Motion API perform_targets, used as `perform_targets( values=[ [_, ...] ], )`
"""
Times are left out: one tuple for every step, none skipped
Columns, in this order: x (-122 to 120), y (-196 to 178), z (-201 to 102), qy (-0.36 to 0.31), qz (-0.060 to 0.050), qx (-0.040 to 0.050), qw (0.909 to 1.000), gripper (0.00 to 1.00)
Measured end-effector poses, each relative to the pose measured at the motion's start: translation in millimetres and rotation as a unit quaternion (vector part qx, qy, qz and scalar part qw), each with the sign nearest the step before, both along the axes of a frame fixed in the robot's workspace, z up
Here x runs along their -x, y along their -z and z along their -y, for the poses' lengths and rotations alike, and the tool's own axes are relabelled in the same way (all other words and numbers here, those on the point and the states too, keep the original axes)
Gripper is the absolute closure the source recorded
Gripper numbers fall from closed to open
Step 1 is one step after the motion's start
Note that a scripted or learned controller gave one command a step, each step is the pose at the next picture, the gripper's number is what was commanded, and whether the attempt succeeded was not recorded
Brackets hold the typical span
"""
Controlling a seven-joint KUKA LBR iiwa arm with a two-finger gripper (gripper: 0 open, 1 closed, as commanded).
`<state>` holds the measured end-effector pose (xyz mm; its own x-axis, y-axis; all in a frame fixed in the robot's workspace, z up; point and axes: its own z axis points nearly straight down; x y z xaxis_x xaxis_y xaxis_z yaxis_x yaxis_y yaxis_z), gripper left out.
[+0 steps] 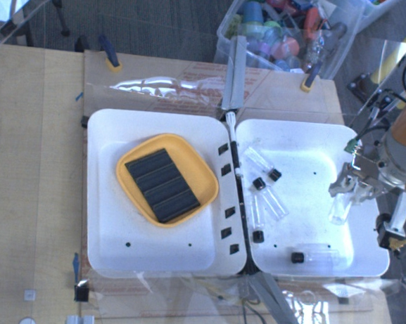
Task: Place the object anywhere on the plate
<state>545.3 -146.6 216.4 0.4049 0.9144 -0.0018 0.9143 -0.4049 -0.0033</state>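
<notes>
Two shallow white bins sit side by side on the pale wooden counter (25, 177). In the left white bin (100, 247) lies a square yellow plate (134, 152) with rounded corners, turned at an angle, and on it rests a dark ribbed rectangular block (166, 185) that covers most of the plate's middle.

The right white bin (364, 260) holds several clear plastic vials with black caps. A few lie together near the bin's left side (266, 188), overlapping so that it is hard to count them or tell which cap belongs to which tube. Another clear vial (315, 256) lies alone near the front edge, its body almost lost against the white floor.

The claw (347, 190) hangs over the right side of the right bin, at the end of the grey arm whose upper part is cut off by the picture's right edge. A clear vial (340, 208) appears to hang upright just below it, but the tube is faint and see-through, so whether the claw grips it, or stands open or closed, cannot be told.

Behind the bins, a clear plastic tub of colourful items (285, 27) is partly cut off at the top.
</notes>
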Motion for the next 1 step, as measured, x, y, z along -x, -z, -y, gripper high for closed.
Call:
perform_targets(
  values=[
    [-0.1, -0.2, 0.0, 0.000, 0.000, 0.0000, 1.0000, 0.00]
  ],
)
